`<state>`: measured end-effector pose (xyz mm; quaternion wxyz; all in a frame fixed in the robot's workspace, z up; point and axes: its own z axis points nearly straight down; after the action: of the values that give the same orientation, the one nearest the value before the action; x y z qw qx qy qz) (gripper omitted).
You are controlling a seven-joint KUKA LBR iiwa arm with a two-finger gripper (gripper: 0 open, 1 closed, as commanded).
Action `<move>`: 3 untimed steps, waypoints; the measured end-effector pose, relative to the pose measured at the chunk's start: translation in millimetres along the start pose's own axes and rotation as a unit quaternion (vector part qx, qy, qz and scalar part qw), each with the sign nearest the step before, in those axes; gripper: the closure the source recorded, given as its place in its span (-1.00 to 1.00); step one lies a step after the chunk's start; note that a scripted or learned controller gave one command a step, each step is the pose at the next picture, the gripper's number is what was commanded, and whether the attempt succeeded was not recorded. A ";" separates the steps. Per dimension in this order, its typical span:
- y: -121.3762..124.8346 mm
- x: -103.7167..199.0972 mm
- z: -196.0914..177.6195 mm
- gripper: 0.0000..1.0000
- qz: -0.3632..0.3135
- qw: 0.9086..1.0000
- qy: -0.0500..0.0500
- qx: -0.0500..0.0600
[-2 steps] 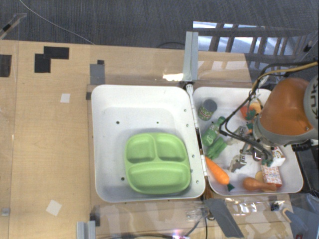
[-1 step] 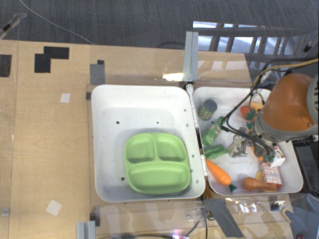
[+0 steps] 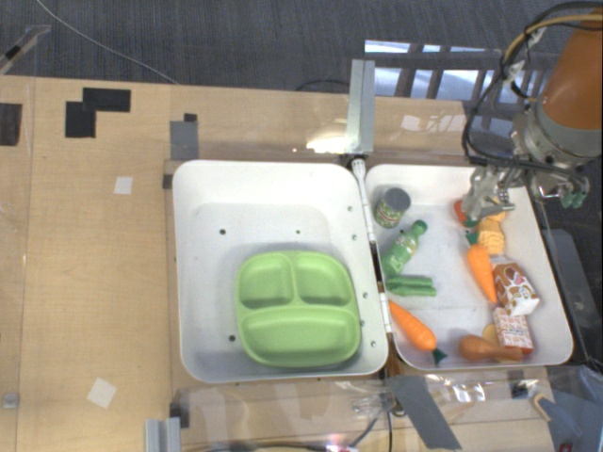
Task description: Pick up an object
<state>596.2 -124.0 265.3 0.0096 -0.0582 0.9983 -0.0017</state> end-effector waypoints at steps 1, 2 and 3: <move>-17.6 4.7 167.4 1.00 -0.106 0.994 0.003 -0.002; -29.1 -59.4 35.4 1.00 -0.156 0.988 -0.002 0.001; -77.5 -45.3 -25.3 1.00 -0.300 0.954 0.002 -0.001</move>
<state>649.7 -195.7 291.8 0.0068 -0.3546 0.9350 -0.0033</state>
